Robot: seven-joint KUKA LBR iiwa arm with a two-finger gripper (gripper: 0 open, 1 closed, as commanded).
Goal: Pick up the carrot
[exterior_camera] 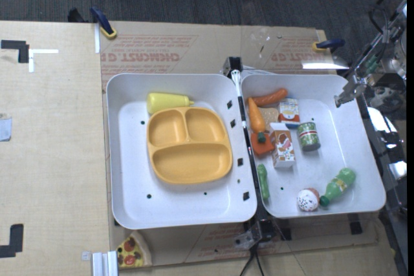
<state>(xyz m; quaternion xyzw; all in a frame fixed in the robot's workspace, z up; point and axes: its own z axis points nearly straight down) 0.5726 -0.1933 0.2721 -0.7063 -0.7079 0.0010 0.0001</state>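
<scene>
The carrot (255, 116), orange and tapered with a green stub at its lower end, lies along the left wall of the right bin (362, 158). Beside it are a reddish sausage (268, 98) and an orange-red piece (262, 147). My gripper (346, 92) hangs at the right bin's upper right rim, well to the right of the carrot and apart from it. Nothing shows between its tips. The arm behind it is partly cut off by the view's right edge.
The right bin also holds two small cartons (283, 147), a green can (309, 136), a green bottle (338, 185), a white and red ball (307, 200) and a green vegetable (262, 181). The left bin (126, 158) holds a yellow divided plate (189, 145) and a yellow item (168, 101).
</scene>
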